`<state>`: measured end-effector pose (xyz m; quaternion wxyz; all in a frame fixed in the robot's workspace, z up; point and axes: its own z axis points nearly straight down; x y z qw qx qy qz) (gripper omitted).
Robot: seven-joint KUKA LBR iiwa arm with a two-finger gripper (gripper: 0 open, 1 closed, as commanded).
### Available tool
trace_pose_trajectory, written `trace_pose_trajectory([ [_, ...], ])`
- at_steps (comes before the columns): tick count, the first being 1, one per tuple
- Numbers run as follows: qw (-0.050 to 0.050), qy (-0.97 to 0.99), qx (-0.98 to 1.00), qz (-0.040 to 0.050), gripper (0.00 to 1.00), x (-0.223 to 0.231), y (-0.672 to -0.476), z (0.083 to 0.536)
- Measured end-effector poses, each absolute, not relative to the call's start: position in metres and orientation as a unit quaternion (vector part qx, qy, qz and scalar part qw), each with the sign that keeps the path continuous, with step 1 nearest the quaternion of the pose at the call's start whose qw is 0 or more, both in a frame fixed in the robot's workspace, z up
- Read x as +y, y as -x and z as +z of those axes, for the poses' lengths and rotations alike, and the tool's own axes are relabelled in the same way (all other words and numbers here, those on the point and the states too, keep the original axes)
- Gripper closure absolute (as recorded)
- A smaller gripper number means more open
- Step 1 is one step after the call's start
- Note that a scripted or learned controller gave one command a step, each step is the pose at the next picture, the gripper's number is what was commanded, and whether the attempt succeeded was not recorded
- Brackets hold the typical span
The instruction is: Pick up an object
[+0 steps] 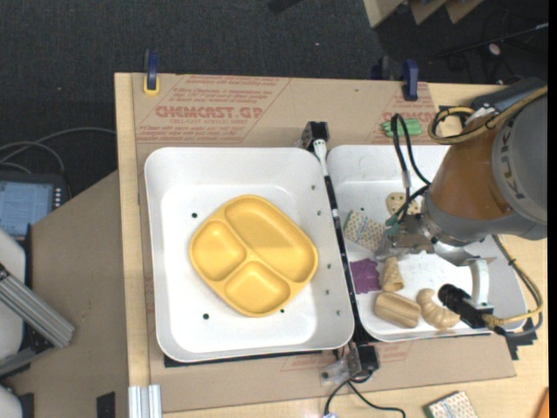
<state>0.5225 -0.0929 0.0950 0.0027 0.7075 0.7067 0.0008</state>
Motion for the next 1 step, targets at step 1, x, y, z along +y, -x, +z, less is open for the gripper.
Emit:
trace_pose_trajectory([
  [1,0.004,-0.704,0.711,0.005,1.0,-0.0082,-0.5675,0.1908],
])
